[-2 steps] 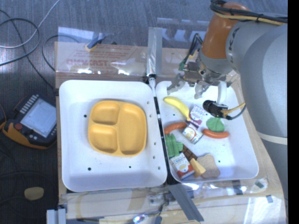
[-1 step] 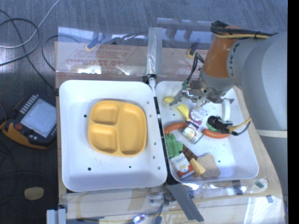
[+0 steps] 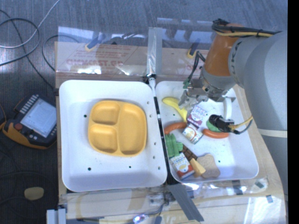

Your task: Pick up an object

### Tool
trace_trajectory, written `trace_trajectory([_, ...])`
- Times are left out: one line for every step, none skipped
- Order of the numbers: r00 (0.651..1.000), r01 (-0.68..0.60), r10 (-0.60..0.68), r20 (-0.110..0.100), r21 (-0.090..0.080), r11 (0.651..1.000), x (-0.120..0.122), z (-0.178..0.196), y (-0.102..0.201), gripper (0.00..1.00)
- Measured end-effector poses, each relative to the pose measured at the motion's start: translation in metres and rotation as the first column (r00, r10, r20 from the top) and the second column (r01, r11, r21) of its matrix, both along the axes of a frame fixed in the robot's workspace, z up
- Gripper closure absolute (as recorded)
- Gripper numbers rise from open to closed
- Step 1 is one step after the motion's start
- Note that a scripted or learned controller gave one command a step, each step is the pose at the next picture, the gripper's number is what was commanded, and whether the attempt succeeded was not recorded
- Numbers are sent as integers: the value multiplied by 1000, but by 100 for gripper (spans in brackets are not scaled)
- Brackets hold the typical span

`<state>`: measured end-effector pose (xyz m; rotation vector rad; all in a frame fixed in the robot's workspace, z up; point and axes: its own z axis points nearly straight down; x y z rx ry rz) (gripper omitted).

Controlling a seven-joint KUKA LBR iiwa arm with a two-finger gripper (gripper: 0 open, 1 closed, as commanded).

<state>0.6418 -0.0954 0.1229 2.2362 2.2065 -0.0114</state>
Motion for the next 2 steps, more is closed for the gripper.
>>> trace_trajectory([1000,0,0,0,0,1000,0,0,0,0])
trace_trajectory([998,52,-52,22,-3,999,-2,-28,-7,0])
